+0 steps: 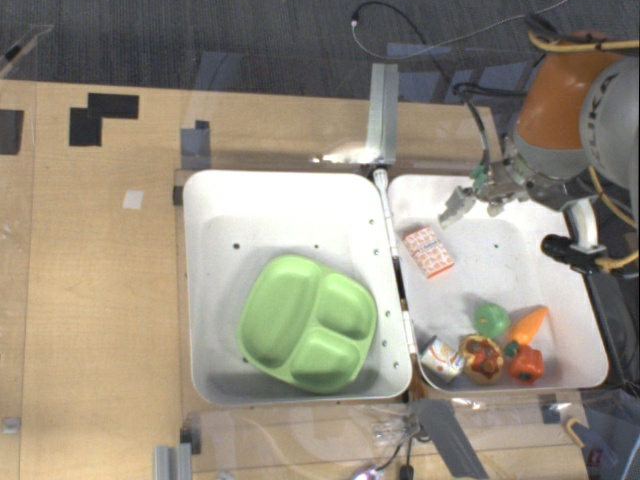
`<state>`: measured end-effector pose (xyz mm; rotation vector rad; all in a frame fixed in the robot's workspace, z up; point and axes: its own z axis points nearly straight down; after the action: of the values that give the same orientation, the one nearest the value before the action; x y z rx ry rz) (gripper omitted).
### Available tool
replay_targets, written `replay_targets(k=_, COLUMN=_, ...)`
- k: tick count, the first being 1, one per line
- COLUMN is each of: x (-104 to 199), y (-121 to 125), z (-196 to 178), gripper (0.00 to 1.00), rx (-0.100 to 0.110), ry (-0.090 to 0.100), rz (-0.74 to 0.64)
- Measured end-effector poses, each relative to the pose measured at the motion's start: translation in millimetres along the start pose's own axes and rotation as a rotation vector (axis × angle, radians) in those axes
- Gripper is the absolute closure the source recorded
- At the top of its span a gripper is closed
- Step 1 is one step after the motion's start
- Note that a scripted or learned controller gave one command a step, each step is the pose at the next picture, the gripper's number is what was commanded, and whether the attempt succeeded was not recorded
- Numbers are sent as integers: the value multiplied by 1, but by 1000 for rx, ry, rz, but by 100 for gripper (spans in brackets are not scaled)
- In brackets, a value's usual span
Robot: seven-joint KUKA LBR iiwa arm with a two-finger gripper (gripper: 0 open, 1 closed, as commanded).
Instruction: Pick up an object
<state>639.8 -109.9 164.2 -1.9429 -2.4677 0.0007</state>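
The right bin [560, 278] holds a pink-and-white patterned packet [428, 252] near its left wall. Along its front edge lie a green ball [490, 319], an orange carrot-shaped toy [530, 323], a red toy [526, 366], a brown-and-yellow toy [483, 358] and a small white-and-blue item [441, 359]. My gripper [462, 204] hangs over the back of the right bin, just up and right of the packet, pointing down-left. I see nothing held in it.
The left bin [215, 228] carries a light green divided plate [308, 322] toward its front right. A metal post [384, 113] stands behind the wall between the bins. Cables [470, 33] trail at the back. The arm's orange band [560, 103] sits at the upper right.
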Motion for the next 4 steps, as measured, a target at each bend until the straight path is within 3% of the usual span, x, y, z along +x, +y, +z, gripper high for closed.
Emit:
replay_targets(k=1, x=49, y=-144, z=73, gripper=0, rx=-5, ry=0, rz=-34)
replay_targets(k=2, x=24, y=-140, z=74, gripper=0, rx=-13, ry=2, rz=154)
replay_targets(k=3, x=75, y=-46, z=-19, gripper=0, rx=0, ry=0, rz=274)
replay_targets(k=4, x=89, y=34, z=-19, gripper=0, rx=1, ry=-1, rz=250)
